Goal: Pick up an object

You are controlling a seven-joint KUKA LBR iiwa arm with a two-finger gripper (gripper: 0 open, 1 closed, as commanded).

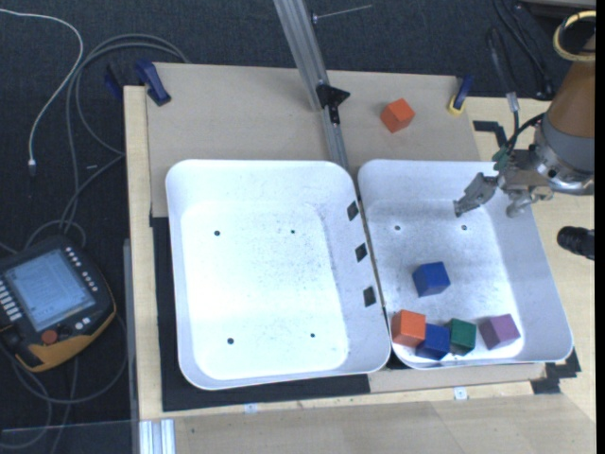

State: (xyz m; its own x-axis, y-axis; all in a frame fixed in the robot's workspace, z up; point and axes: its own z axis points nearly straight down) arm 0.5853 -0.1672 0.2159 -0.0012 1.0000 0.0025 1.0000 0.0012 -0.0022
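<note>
1. A blue cube [431, 278] sits alone near the middle of the right bin [529, 244], resting flat on one face. It is turned slightly, so its edges run at a small angle to the bin walls. It is a cube with no long axis to speak of.
2. Along the near wall of that bin lies a row of four blocks: an orange cube [408, 327] at the left, a second blue block [436, 340] touching it, a green cube [462, 334] just beside that, and a purple cube [499, 330] at the right end.
3. The gripper [492, 200] hangs over the far right part of the right bin, well apart from the blue cube. Its two fingers are spread apart with nothing between them.
4. The arm comes in from the right, its grey wrist above the bin's right rim.
5. The left bin [194, 197] lies alongside.
6. Another orange cube [398, 114] rests on the bench [236, 112], beyond the bins.
</note>
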